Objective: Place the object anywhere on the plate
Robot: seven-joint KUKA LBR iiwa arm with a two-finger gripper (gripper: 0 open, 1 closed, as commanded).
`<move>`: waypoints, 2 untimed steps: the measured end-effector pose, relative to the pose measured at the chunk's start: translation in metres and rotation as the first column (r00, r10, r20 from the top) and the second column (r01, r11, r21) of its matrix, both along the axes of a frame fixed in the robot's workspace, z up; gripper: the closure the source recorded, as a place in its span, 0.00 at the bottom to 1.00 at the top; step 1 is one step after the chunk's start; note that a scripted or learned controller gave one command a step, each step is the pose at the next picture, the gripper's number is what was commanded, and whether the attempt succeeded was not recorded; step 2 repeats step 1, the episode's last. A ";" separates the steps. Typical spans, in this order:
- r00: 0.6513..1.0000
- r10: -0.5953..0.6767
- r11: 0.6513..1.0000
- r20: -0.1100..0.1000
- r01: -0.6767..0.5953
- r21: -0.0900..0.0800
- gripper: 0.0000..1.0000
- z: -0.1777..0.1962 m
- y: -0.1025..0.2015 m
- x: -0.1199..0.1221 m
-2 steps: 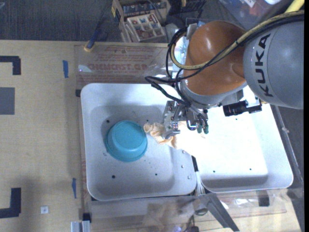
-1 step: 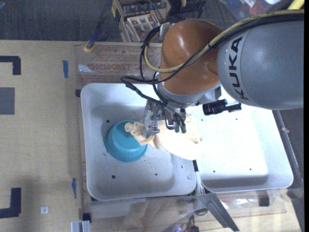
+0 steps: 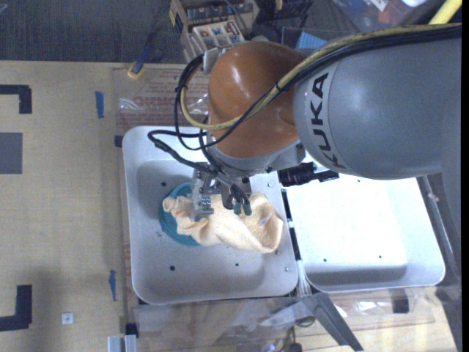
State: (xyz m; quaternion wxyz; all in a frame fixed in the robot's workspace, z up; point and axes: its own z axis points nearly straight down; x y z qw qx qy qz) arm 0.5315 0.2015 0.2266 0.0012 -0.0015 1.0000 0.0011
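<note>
The tool hangs low over the left bin, its fingers down against the top edge of a crumpled cream cloth; from where I stand I cannot tell whether they are apart or pinched on the fabric. The cloth lies in a heap in that bin, its left part draped over a blue plate, so that just a crescent of the plate's rim peeks out on the left, while the rest of the cloth spills off to the right onto the bin floor. I'd judge the placing largely done, since the cloth partly rests on the plate; what remains is for the tool to lift clear. The right bin sits just beside, under the bulky grey arm. Nothing seems to block a lift away, though dark cables loop near the wrist above the tabletop.
</note>
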 end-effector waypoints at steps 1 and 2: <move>1.000 0.000 1.000 0.001 0.000 0.000 0.00 0.000 0.000 0.000; 1.000 0.000 1.000 0.001 0.000 0.000 0.00 0.000 0.000 0.000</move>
